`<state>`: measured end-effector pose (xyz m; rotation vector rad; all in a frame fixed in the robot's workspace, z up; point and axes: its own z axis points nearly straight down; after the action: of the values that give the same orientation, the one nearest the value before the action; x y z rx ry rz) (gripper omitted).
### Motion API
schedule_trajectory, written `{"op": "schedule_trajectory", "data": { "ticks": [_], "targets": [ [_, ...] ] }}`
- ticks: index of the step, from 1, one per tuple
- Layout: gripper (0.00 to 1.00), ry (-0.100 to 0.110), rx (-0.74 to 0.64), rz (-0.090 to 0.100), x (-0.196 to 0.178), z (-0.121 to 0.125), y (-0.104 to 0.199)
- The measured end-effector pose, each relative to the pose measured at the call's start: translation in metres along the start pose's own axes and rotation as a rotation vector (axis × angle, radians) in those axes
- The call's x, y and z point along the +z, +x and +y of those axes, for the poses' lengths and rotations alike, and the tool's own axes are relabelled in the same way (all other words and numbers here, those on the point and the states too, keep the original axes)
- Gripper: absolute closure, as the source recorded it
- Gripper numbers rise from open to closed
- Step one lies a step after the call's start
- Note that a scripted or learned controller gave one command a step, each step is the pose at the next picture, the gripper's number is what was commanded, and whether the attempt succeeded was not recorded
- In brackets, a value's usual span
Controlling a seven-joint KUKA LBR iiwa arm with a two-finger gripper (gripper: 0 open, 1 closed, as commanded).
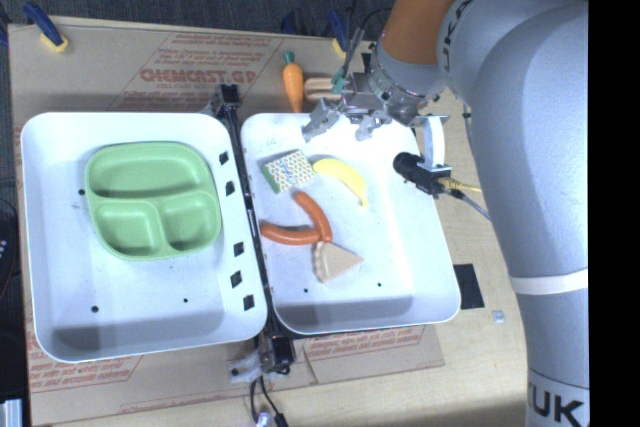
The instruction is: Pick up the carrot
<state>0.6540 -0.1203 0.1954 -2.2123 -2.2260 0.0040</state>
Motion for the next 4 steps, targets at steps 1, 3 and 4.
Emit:
{"op": "schedule_trajectory", "data": {
  "ticks": [1,3,4],
  "targets": [
    [0.00,-0.008,0.041,-0.002,0.100,0.005,-0.044],
    [0.00,-0.001,0.388,0.000,0.101,-0.012,-0.044],
    [0.00,0.000,0.929,0.002,0.082,0.002,-0.077]
  ]
}}
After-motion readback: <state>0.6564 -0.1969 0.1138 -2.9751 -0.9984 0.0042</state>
